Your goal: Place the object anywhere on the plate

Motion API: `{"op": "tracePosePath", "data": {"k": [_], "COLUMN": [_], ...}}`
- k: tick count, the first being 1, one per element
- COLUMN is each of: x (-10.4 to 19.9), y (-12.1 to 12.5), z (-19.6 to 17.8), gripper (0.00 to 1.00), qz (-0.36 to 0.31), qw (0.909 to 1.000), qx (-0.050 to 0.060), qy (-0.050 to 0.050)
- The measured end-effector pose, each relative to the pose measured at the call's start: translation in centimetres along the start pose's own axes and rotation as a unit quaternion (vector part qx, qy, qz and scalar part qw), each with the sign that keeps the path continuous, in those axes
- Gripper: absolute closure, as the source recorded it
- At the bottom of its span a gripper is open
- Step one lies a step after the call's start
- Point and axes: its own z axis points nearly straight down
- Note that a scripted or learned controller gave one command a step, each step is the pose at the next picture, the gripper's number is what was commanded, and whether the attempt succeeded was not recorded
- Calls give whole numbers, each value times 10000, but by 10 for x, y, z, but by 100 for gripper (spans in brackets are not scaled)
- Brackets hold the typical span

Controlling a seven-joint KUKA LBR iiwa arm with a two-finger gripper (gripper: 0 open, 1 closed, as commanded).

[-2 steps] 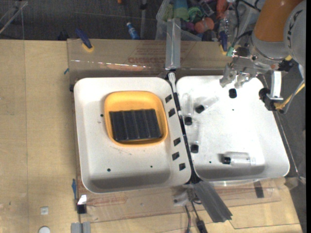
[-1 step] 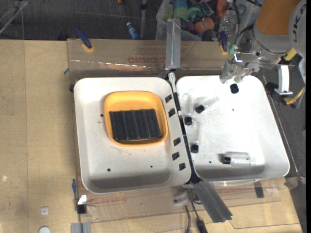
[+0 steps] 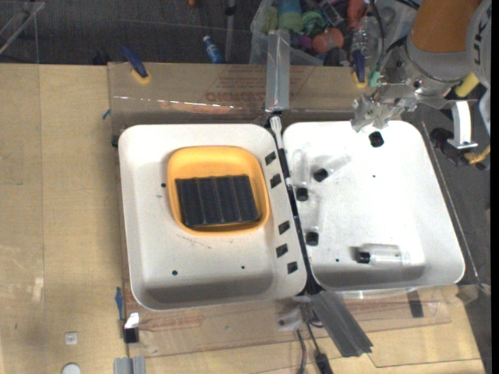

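Gripper [image 3: 376, 115]: upper right of frame, over the far edge of the right bin [image 3: 437, 209]; whether it stands wide or narrow cannot be told, and nothing is seen in its grasp
Arm [image 3: 444, 14]: grey with orange band, top right corner
Clear tube with black cap [image 3: 380, 255]: lying on its side, lower part of right bin
Second clear, black-capped item [image 3: 326, 167]: upper left part of right bin
Plate [image 3: 217, 159]: yellow-orange, in left bin [image 3: 148, 248], bearing a dark ribbed slab [image 3: 216, 199]
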Motion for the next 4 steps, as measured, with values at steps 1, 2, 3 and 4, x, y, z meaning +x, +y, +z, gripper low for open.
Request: {"op": "tracePosePath", "data": {"k": [1,2,3,4], "x": [28,43,49,64], "y": [1,2,2,4], "z": [10,17,76,43], "gripper": [100,100,100,100], "qz": [-550,-1027,-1407,-1659], "qw": [9985,9947,9900,9861], "qx": [28,25,21,-3], "qy": [17,17,20,9]}}
